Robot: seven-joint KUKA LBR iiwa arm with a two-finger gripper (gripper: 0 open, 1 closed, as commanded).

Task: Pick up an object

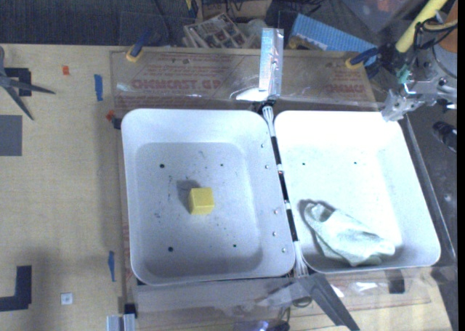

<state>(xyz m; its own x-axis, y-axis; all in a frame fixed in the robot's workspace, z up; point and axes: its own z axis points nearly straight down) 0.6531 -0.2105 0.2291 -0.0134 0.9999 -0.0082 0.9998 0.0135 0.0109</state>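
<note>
Risk of a missed grasp on the crumpled cloth (347, 234), lying low and slack at the near edge of the right bin (349, 141); likely to slip or bunch under a shallow pinch; risk too of nudging the small yellow block (202, 200), alone near the middle of the left bin (145, 133), sideways instead of closing around it; gripper (404, 96) parked beyond the right bin's far right corner, well apart from both; cannot tell whether released or clenched; counted: two bins, one block, one cloth, one arm
</note>
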